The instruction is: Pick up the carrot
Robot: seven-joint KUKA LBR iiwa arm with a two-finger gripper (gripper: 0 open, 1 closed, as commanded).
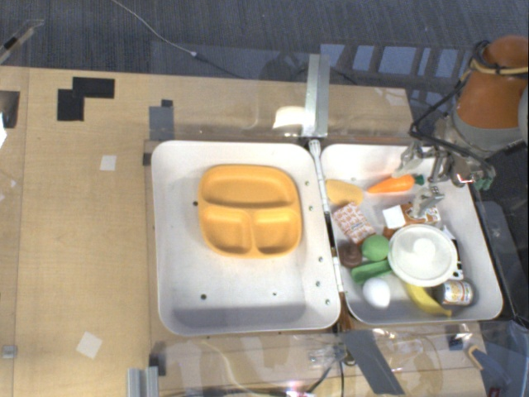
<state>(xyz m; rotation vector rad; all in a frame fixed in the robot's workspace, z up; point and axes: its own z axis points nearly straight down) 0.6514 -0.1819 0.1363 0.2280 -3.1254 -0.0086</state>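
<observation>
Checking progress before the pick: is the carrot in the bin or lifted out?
In the bin. The carrot lies flat on the right bin's floor, beside the gripper.

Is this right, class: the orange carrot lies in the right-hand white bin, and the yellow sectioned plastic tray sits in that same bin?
Not quite. The camera view shows the orange carrot in the right-hand white bin, as stated, but the yellow sectioned plastic tray sits in the left-hand white bin, not the same one.
</observation>
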